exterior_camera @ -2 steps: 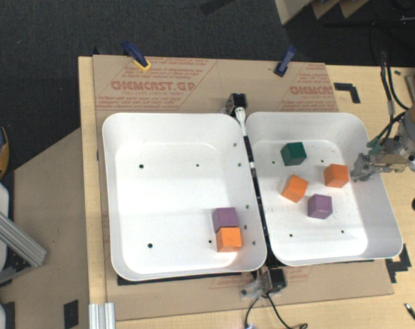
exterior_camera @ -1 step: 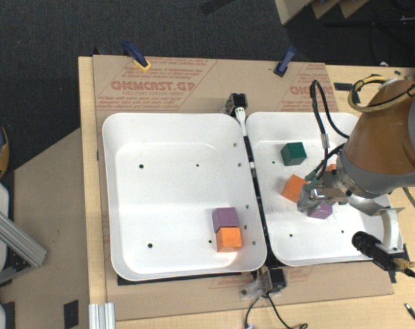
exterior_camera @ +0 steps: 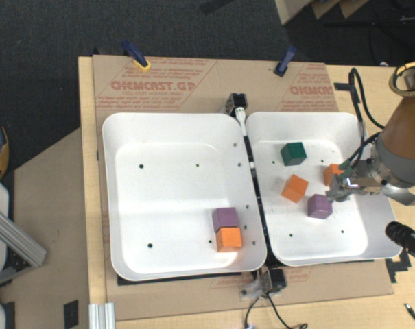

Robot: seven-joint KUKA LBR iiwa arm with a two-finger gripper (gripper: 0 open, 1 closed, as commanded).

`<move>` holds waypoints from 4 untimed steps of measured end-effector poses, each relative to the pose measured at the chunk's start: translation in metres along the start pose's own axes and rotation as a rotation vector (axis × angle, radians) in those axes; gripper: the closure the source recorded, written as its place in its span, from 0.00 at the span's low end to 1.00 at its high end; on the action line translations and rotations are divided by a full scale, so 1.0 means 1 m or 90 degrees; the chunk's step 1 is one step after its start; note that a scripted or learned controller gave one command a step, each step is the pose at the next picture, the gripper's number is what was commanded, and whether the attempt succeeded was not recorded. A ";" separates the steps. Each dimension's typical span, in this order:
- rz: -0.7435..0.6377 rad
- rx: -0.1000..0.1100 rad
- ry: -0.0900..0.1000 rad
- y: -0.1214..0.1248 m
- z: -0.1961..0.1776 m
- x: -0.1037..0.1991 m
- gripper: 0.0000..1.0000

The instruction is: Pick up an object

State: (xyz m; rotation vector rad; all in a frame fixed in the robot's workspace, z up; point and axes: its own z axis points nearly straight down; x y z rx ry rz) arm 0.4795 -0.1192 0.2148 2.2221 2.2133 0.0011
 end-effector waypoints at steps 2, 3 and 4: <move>-0.009 0.004 0.006 0.000 0.020 -0.001 1.00; -0.010 0.000 0.005 0.001 -0.014 0.095 1.00; -0.005 -0.001 0.002 0.001 -0.059 0.107 1.00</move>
